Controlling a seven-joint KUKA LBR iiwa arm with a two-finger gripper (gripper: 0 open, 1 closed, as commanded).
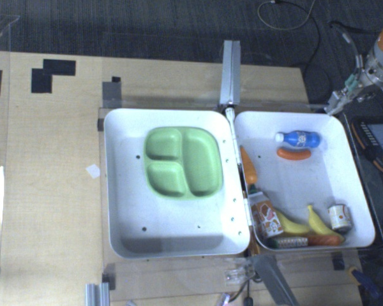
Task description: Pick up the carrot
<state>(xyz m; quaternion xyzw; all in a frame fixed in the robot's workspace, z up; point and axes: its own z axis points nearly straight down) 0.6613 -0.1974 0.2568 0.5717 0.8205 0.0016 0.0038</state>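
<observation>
At the near edge of the right bin (354,190) lie a small carton (263,218), bananas (301,222) and a can (339,217). Farther up, the carrot (248,168) lies lengthwise against the bin's left wall, beside the divider. Beyond it a blue bottle (299,139) sits touching a sausage (294,153). The pincer (345,95) hovers past the far right corner, its spread impossible to tell. The approach seems barely begun; next it must cross leftward and descend clear of the wall

The gripper (340,99) hangs just beyond the right bin's (352,171) far right corner. In that bin the carrot (248,167) lies along the left wall, apart from a blue bottle (299,138), sausage (294,153), bananas (301,222) and can (339,217). The left bin (118,190) holds a green divided plate (182,162).
</observation>
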